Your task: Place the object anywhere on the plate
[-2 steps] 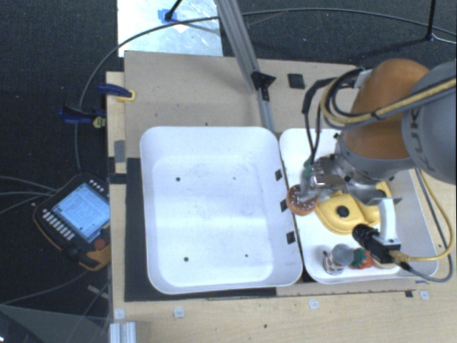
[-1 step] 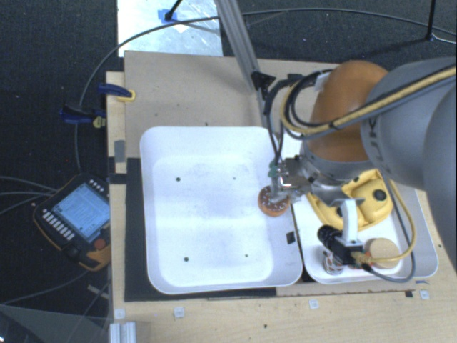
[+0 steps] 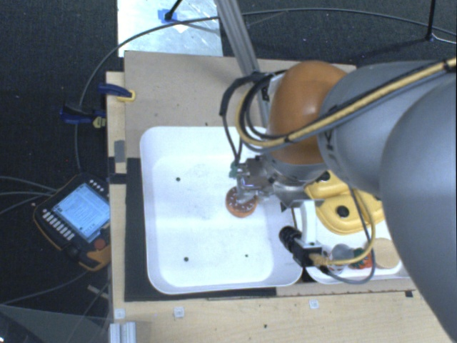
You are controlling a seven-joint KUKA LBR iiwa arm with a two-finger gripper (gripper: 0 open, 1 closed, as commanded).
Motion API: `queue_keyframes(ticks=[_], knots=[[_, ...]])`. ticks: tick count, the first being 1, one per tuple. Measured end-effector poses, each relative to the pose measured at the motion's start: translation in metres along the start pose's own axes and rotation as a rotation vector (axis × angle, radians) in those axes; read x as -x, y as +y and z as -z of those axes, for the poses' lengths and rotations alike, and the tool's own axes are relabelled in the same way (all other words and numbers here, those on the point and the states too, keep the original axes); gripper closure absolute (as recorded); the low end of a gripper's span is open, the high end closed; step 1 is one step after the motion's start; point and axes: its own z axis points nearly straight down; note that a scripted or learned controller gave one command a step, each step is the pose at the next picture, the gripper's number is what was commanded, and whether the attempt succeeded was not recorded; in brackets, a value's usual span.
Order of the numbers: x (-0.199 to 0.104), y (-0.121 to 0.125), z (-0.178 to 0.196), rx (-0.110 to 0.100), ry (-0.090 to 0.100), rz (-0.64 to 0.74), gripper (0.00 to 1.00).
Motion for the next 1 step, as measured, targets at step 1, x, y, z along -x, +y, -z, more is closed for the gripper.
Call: queue_keyframes(ticks=[1], knots=[[-0.052,-0.0057,0.0117,0.0,0.0,-0.001,1.0]])
